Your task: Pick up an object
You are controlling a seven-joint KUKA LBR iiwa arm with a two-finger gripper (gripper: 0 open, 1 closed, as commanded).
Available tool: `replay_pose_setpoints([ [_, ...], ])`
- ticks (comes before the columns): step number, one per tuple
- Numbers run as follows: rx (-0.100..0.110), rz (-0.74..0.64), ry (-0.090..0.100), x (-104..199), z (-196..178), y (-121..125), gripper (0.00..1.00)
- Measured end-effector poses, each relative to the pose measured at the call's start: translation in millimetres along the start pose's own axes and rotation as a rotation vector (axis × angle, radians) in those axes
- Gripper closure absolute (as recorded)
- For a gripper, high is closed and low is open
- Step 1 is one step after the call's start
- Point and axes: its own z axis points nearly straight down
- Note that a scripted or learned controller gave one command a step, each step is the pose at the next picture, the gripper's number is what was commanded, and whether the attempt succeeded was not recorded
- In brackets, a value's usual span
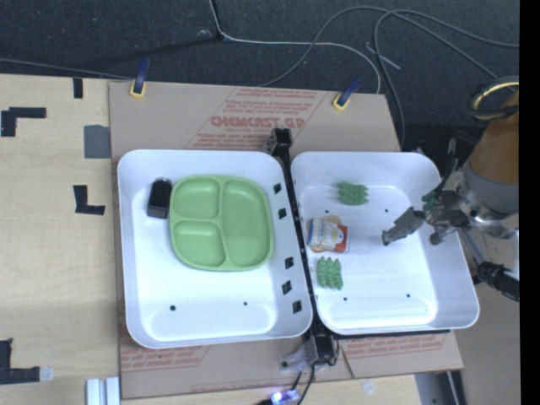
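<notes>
**Approach phase: gripper over right bin, nothing held**

The gripper (416, 224) sits at the right side of the frame, over the right part of the right bin (422, 310). Its fingers look spread apart, one dark finger (402, 226) pointing left toward frame centre, with nothing between them. No grasp yet.

Candidates in the right bin: an orange-and-white packet (327, 234) near the bin's left wall, a green knobbly piece (352, 194) above it toward the upper middle, and a second green piece (329, 272) below the packet. All three lie apart from the gripper, to its left. The left bin (139, 310) holds a green divided plate (223, 223) with a small black block (159, 198) just beside its left rim.

Judged step: reach, before any descent onto an object. Next move likely calls for travelling left across the right bin, centring over one item, lowering with the fingers straddling it, then closing. The upper green piece looks nearest. The packet lies flat, so it could be harder to pinch.
</notes>
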Motion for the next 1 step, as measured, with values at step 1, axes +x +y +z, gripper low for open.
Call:
replay_pose_setpoints([
  [1,-0.013,-0.004,-0.003,0.5,-7.1,2.9,0.0],
])
